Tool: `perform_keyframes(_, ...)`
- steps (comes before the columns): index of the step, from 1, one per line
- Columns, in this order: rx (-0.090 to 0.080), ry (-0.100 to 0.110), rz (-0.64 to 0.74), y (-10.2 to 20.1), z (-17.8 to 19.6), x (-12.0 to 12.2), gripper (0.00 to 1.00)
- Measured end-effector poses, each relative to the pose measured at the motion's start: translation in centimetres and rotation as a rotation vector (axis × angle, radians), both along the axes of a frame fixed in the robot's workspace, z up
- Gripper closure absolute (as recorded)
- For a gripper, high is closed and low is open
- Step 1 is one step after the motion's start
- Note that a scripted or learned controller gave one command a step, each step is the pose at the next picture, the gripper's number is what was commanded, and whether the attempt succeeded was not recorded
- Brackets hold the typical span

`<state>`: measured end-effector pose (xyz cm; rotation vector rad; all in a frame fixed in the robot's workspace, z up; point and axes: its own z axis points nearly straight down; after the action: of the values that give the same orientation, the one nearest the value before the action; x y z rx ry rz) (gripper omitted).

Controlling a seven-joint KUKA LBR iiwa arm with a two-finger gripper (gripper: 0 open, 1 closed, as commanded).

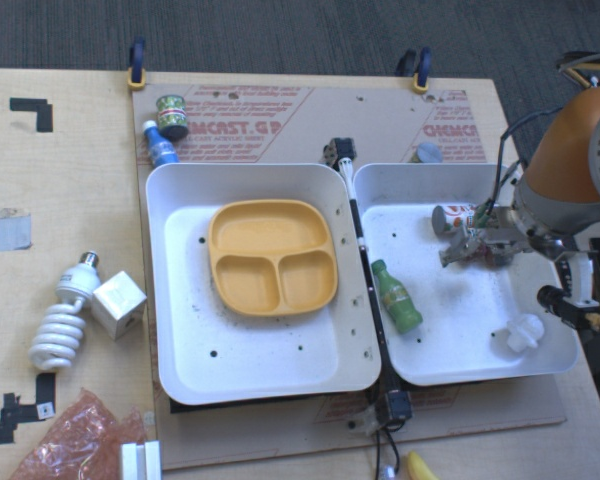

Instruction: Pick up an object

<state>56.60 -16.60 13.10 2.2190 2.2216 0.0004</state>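
Underneath, cardboard-topped bench (280, 118), grey carpet (280, 13).

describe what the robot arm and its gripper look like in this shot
The arm comes in from the right as a rounded orange section above a grey wrist housing. Thin dark cables loop along its left side toward the gripper, a small grey metal assembly with reddish bits near its tip. A white part with black fittings hangs below the wrist.

A green bottle (395, 295) lies on its side along the right bin's left wall; a small can (450, 217) lies tipped near that bin's upper middle; a translucent white piece (524, 334) rests at its lower right.
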Motion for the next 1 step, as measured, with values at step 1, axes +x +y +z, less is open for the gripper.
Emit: perform_keyframes(1,0.012,0.004,0.006,-0.52,-3.85,9.41,0.0)
